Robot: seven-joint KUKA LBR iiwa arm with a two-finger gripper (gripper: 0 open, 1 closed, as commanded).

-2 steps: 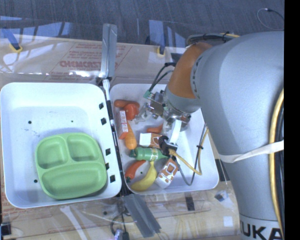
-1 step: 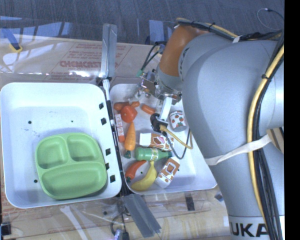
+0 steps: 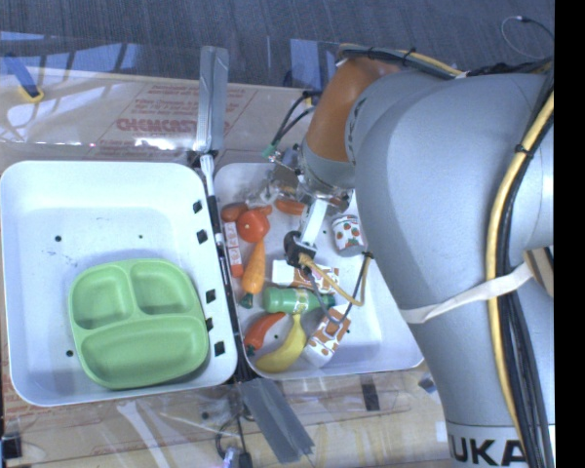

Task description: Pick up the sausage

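While my tool (image 3: 291,191) hangs close over the sausage (image 3: 291,205) in the right bin (image 3: 390,349), I cannot tell its grip, and nothing is lifted.

Two white bins stand side by side: the left bin (image 3: 39,193) and the right bin (image 3: 395,354). The left one has one green plate (image 3: 136,322), split into three compartments. The right one has one red tomato (image 3: 253,225) at ten o'clock, one carrot (image 3: 253,267) at nine, one green bottle (image 3: 294,300) near the centre, one banana (image 3: 285,349) at six and one red pepper (image 3: 260,331) at seven. There are two white patterned pieces, a cup (image 3: 346,233) at two and a packet (image 3: 326,337) at five. What looks like one sausage (image 3: 291,205) lies at twelve.
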